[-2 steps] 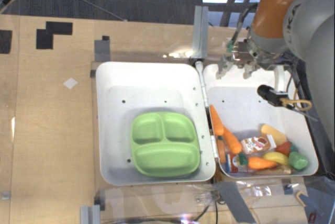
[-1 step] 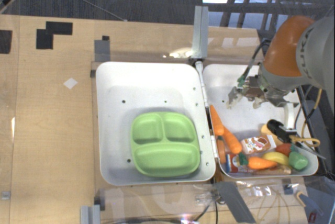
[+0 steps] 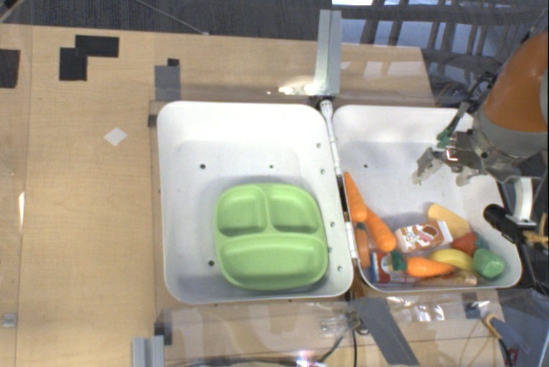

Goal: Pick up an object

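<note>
The right white bin holds a heap of toy food along its front: an orange carrot by the left wall, a second carrot, a small red-and-white carton, a yellow wedge, a banana and a green piece. My gripper hangs over the back right part of this bin, above and behind the heap. Its fingers stand spread and open, with nothing between them. The orange band of the arm sits at the right edge.
The left white bin holds a green divided plate towards its front. A metal post rises behind the divider between the bins. The wooden bench extends to the left.
</note>
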`<state>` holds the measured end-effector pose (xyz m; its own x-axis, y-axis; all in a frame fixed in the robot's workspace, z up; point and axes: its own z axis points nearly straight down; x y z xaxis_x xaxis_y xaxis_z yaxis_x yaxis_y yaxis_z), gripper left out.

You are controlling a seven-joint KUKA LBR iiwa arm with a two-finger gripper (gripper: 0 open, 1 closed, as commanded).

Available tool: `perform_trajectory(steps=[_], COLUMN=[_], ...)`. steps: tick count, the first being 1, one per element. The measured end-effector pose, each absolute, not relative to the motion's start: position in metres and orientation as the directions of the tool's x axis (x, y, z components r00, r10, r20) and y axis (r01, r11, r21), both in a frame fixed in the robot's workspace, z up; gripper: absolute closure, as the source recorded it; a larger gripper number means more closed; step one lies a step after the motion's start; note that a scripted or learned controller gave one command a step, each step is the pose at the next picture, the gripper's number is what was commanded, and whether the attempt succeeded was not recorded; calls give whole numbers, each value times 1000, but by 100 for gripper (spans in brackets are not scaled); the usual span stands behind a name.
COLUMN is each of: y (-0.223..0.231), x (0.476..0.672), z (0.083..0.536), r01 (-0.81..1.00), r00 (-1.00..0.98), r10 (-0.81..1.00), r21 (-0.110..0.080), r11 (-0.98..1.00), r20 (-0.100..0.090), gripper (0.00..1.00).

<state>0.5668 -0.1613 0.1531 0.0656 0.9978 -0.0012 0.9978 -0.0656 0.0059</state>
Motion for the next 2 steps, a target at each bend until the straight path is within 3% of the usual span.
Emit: perform_trajectory(steps=[1,2], y=[-189,-189], x=[531,531], z=[94,94], r01=[989,989], r00=[148,148], r10=[989,989], r21=[6,6], r11=[-148,-148], r20=[0,0], gripper=[0,0])
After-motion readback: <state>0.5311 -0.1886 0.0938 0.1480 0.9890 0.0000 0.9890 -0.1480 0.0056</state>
